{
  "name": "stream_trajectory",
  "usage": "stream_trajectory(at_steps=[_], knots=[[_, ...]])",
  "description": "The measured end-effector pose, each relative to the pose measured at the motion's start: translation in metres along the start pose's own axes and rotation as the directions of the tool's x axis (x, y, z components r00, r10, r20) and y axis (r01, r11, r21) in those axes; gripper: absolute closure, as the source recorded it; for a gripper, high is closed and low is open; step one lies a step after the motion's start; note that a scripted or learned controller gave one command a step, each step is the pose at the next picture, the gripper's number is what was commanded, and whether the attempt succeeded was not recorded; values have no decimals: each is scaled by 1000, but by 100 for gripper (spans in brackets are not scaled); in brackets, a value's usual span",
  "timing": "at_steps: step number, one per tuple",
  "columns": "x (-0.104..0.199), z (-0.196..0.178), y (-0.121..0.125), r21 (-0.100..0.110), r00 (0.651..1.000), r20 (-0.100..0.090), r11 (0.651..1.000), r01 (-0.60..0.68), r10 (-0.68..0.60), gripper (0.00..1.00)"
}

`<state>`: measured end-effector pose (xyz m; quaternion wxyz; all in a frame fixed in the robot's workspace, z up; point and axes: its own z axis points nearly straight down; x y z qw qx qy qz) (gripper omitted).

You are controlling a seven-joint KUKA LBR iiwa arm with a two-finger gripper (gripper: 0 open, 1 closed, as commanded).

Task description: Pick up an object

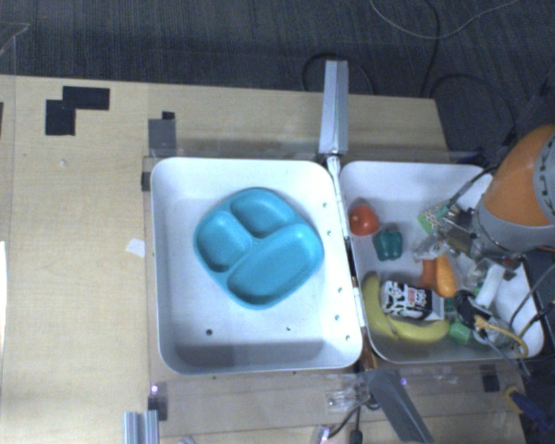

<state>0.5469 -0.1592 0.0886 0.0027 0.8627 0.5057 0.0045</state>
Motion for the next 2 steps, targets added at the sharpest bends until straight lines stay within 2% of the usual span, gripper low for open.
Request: stream_trajectory(at_steps=[1, 2], knots=[[2, -12, 2, -5, 1000, -2, 1000, 2, -2, 100], [82, -110, 40, 5, 999, 3, 999, -44, 44, 100]])
